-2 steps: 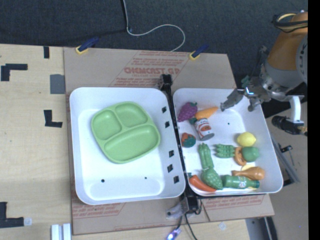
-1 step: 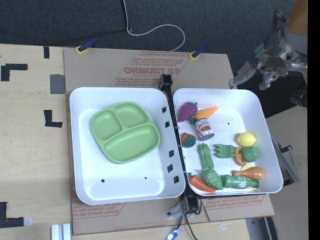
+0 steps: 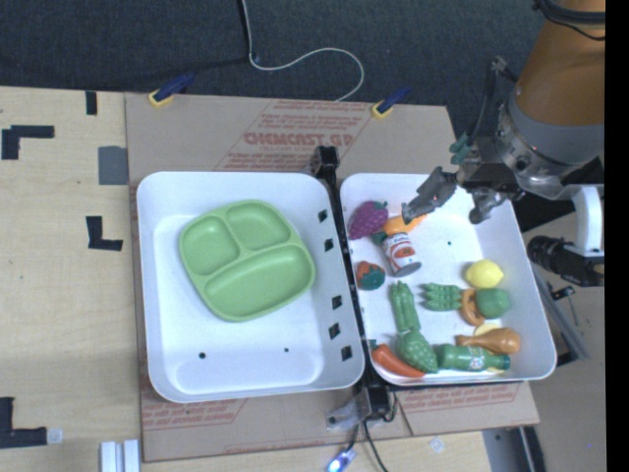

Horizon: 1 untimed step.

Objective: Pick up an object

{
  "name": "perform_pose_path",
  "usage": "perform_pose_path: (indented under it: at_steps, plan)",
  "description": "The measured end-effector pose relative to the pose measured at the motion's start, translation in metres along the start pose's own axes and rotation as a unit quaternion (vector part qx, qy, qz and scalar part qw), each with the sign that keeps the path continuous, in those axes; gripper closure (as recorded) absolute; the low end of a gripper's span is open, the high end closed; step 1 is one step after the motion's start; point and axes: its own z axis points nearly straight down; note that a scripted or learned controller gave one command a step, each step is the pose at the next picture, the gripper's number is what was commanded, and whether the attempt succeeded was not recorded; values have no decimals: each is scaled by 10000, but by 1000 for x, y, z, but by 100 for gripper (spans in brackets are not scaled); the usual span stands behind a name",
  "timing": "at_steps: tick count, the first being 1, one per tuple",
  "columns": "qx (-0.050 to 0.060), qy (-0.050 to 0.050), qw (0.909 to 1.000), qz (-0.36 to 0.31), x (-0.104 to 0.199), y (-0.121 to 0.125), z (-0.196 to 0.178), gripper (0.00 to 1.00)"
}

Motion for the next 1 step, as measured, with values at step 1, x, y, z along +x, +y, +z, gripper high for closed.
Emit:
perform_pose_path:
  at_steps: [1]
  plan:
    - [3,-8,10000,-12,104,-29,-12,0]
